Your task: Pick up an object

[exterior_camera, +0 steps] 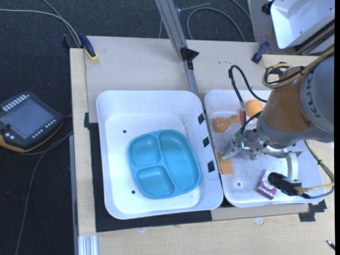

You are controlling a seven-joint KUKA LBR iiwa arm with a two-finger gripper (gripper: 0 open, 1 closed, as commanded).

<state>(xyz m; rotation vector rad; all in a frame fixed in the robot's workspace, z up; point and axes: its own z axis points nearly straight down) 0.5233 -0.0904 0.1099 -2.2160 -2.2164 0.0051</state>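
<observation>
My gripper (237, 146) reaches down into the right bin (240, 194), near its left wall, with the grey and orange arm above it. A small tan block (226, 167) lies just below the gripper, close to it. An orange pear-shaped piece (223, 124) lies a little above the gripper. An orange ball (254, 108) sits at the bin's far side, partly behind the arm. A pink and purple box (265, 189) rests near the bin's front edge. I see nothing held in the gripper.
The left bin (114, 195) holds a blue divided plate (164, 163). A metal pole (175, 31) slants down to the gap between the bins. Cables loop above the right bin. A hand-held control pendant (25, 120) lies left of the bench.
</observation>
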